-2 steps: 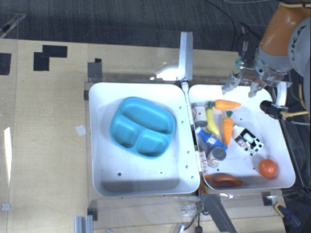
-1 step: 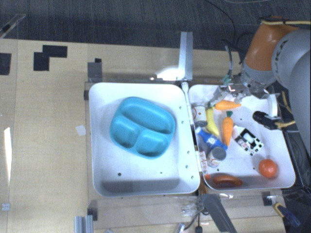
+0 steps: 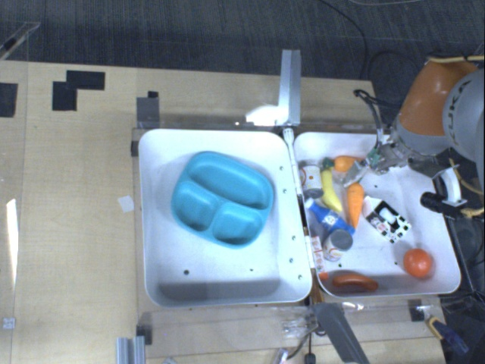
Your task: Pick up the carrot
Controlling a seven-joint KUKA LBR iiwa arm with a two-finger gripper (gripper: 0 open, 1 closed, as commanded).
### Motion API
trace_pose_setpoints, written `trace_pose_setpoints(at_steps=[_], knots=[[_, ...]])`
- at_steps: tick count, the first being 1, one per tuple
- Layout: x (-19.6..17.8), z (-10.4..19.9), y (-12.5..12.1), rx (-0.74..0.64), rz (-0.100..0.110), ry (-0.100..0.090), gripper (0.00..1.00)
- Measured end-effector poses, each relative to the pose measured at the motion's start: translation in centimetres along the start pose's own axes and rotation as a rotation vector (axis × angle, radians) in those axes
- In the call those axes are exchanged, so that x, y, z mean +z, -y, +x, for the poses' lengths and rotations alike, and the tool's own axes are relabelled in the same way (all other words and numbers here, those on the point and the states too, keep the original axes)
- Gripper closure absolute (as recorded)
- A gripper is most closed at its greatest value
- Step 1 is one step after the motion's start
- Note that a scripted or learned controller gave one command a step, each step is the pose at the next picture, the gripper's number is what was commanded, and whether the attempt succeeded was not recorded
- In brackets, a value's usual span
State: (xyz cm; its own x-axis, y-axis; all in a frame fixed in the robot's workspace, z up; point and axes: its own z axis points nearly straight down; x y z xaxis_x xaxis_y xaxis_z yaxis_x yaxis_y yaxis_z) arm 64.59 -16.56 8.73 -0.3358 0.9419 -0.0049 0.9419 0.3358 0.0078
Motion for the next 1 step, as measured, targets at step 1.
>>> trace_pose_setpoints(at_steps=[1], knots=[[-1.02,0.12,-0.38,-0.003,-0.005,-0.001,1.0]])
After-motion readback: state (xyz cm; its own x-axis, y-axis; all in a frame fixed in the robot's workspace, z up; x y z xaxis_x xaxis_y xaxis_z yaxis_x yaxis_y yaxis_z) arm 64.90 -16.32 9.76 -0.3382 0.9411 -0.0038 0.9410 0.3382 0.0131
